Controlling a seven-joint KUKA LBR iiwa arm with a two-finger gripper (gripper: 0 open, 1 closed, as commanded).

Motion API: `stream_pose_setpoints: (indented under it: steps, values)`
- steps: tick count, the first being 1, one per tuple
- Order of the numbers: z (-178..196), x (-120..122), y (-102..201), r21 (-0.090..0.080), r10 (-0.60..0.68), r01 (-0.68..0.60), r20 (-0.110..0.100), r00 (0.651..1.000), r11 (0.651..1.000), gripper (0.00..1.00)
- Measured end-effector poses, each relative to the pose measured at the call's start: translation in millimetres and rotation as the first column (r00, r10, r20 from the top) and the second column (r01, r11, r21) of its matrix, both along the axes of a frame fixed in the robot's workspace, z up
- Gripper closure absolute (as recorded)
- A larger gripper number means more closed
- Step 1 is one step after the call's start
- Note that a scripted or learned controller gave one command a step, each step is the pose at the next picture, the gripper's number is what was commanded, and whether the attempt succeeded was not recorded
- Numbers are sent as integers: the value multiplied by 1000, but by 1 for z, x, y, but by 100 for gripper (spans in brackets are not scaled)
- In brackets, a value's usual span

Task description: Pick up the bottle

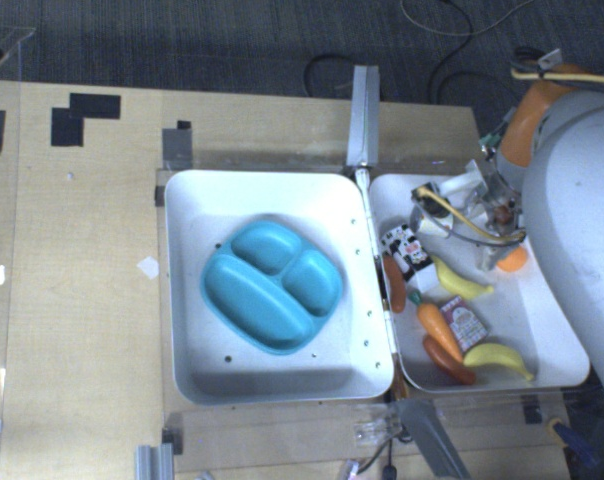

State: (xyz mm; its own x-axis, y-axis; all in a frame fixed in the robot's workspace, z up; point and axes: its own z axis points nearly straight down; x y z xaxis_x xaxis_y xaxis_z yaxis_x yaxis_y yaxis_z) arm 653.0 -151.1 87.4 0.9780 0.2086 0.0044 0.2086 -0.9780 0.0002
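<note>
Two white bins, and my grey gripper (pixel 482 223) hovers over the right bin (pixel 552 318).
I cannot identify the bottle among the clutter beside the yellow plastic banana (pixel 460 283); jaw state unclear, so I risk grabbing wrong.

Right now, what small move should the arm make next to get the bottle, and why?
Probably slide the pincer toward the blue plate, until it is over the black-and-white bottle. The pincer sits beside it in the right bin, nearer the orange ball, not above it.
</note>
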Motion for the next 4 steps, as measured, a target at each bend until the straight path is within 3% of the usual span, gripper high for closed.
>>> stream_pose_setpoints:
  steps: [1, 2, 3, 4]
  values:
    - [13, 3, 2, -2, 12, -12, 7, 1000, 1000, 100]
    - [135, -4, -54, -1, 11, -11, 0, 1000, 1000, 100]
    - [0, -12, -53, -1, -1, 1, 1, 1000, 1000, 100]
    - [11, -10, -51, 0, 5, -5, 3, 1000, 1000, 100]
